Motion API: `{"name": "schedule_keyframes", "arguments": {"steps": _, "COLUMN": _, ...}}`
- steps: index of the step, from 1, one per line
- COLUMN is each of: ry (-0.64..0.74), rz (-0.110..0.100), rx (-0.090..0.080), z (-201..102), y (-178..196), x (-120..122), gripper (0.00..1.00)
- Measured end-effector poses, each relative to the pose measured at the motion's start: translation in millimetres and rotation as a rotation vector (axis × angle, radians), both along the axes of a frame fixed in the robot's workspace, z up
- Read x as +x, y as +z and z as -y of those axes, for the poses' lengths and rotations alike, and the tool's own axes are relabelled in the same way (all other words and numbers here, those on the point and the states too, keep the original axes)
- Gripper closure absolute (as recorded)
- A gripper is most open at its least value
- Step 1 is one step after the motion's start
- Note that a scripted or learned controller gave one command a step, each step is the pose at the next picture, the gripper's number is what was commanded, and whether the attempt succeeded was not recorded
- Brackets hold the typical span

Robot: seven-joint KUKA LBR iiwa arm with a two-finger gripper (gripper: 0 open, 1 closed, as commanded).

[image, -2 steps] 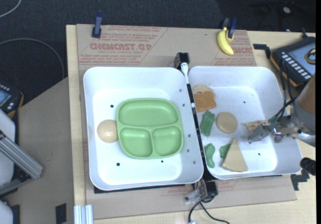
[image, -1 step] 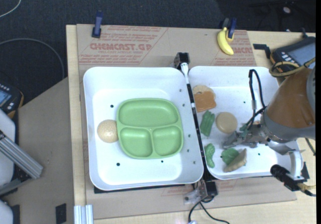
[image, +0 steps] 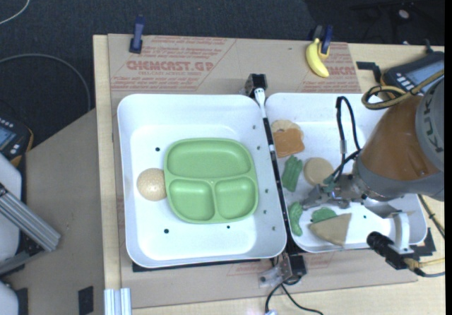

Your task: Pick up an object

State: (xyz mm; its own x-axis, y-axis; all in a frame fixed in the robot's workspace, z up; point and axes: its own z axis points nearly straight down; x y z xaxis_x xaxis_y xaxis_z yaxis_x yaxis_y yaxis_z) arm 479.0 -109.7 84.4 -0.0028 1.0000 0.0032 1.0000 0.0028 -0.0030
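Camera view: metal pincer (image: pixel 316 197), grip state unclear, over a tan wedge (image: pixel 332 229) beside the smooth green tray (image: pixel 210 179).

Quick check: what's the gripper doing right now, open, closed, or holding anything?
Gripper: down in the right white bin among the food pieces; open or closed cannot be told.

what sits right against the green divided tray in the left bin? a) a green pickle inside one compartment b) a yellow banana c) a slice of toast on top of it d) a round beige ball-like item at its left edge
d: the round beige item lies in the left bin touching the left edge of the green divided tray, while the banana rests on the bench beyond the bins.
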Motion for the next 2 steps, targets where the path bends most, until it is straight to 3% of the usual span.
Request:
{"name": "schedule_keyframes", "arguments": {"steps": 1, "ry": -0.001, "rz": 0.000, "rx": -0.001, "z": -10, "y": 0, "x": 0, "gripper": 0.00}}
{"name": "schedule_keyframes", "arguments": {"steps": 2, "ry": -0.003, "rz": 0.003, "rx": -0.003, "z": -9, "y": 10, "x": 0, "gripper": 1.00}}
